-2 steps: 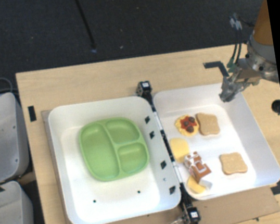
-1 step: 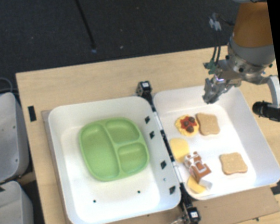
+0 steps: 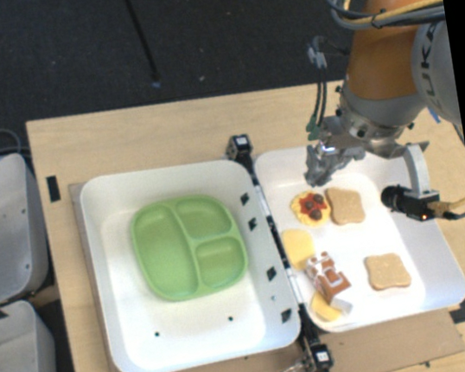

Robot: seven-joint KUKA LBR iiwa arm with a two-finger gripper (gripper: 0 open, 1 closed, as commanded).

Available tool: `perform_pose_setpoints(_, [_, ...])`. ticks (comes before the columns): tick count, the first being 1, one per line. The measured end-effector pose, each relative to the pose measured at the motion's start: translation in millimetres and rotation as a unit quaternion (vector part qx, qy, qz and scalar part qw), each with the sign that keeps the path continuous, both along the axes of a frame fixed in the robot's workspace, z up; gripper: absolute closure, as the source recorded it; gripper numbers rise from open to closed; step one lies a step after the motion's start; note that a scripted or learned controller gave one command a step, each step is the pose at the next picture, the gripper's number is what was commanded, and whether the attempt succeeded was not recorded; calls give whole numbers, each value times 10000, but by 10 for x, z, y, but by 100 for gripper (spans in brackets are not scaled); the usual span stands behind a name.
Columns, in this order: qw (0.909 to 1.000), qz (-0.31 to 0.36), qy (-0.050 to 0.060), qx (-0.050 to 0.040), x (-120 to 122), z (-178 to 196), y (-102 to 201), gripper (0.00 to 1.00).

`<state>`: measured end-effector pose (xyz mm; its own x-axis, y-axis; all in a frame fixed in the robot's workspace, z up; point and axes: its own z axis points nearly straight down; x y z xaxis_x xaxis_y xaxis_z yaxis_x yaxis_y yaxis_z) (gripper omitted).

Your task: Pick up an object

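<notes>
My gripper (image 3: 321,167) hovers just above the pizza slice (image 3: 310,206), nothing lifted yet, and I cannot tell its jaw state.

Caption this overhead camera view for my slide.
End effector above right bin's toy food; green divided plate in left bin.

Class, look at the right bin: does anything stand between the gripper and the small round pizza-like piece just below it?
Nothing visible does. The gripper hangs just above the round piece in the right bin, with bare bin floor between them. A toast slice lies beside the piece, to its right.
</notes>
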<state>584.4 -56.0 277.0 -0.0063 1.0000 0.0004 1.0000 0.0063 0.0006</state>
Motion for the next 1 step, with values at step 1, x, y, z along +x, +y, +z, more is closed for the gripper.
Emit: perform_pose_setpoints(1, [10000,1,5,-1,14,-178,584,100])
